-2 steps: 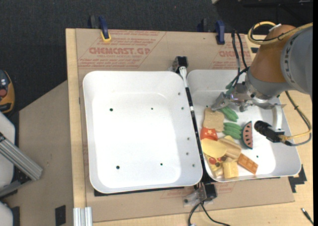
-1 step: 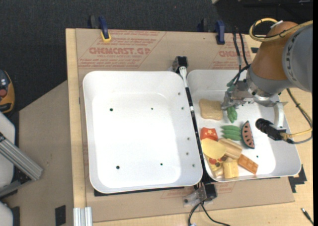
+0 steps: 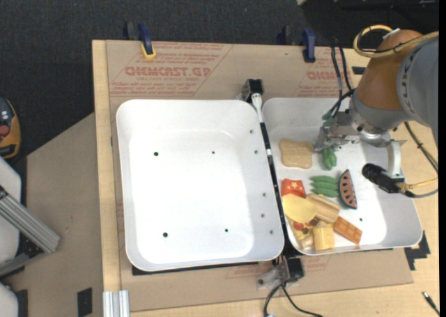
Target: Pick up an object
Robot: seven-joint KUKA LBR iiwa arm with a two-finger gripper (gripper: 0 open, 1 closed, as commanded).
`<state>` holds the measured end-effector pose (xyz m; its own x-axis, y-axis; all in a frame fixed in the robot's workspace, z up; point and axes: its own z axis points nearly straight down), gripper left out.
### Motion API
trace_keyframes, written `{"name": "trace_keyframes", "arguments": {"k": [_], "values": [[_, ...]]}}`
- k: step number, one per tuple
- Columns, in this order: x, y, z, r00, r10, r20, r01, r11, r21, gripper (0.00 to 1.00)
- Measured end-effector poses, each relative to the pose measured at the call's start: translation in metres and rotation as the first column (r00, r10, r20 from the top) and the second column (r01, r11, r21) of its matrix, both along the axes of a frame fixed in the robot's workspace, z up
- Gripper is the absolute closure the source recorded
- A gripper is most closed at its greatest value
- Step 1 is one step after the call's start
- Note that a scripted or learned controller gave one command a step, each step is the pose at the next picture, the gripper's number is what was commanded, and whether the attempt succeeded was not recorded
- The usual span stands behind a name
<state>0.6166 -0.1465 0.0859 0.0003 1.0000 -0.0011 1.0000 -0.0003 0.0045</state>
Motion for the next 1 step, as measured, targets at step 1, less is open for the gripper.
{"name": "trace_keyframes", "arguments": {"k": [1], "values": [[0.0464,0.0167,0.0003,1.0,0.002,-0.009,-0.002,1.0,0.001,1.0]]}}
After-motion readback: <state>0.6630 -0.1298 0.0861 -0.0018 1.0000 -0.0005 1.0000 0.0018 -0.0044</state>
